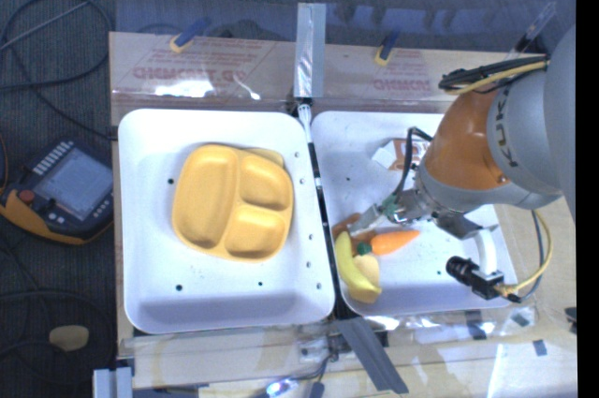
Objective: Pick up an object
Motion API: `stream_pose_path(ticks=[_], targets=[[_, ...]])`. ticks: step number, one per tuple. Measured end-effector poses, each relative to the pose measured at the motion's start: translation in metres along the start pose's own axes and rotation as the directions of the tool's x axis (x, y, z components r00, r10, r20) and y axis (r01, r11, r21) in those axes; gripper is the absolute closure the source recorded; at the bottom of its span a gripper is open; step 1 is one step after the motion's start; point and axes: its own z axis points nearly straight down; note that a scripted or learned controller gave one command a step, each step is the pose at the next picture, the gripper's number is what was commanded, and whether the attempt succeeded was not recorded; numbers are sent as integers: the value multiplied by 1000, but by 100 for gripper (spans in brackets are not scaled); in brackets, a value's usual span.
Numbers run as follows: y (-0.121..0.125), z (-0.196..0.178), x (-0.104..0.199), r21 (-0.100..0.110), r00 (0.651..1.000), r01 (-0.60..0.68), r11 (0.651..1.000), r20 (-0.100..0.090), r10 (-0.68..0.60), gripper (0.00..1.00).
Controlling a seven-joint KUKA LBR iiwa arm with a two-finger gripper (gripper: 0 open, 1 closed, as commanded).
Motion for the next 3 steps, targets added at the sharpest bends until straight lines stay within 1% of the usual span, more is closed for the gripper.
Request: stream_pose_path(ticks=[1,2,3], targets=[[1,-9,2,1,1000,3,1000,-7,-3,100],[31,-29,0,23,1000,-24,999,-11,25,100],[31,-29,0,24,1000,-24,999,-11,25,0]])
